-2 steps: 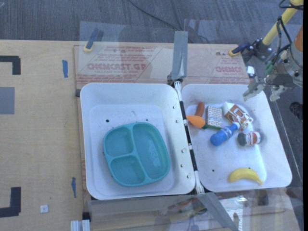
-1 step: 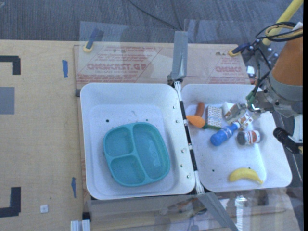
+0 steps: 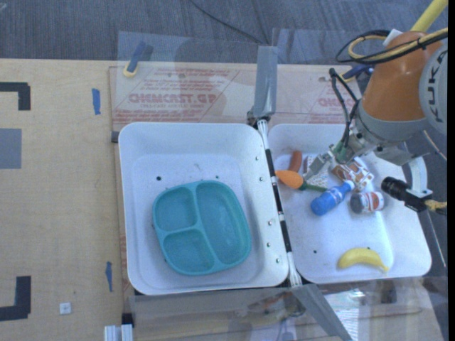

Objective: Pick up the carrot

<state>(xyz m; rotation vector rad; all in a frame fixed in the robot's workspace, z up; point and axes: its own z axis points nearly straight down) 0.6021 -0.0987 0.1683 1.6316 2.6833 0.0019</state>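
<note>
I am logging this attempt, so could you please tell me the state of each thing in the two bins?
carrot: lying flat in the right bin, by its left wall, not held.
blue bottle: on its side.
banana: lying flat near the front.
teal plate: flat in the left bin, nothing on it.
end effector: low beside the carrot.

Orange carrot [image 3: 290,178] with green top, at 9 o'clock in the right white bin [image 3: 416,265]. Blue bottle [image 3: 330,199] at centre, yellow banana [image 3: 363,258] at 6 o'clock, red-brown sausage [image 3: 295,160] at 11 o'clock. Teal divided plate [image 3: 202,227] in left white bin [image 3: 188,137]. Arm [image 3: 402,84] grey, orange band. Tan bench [image 3: 50,212], blue tape marks.
</note>
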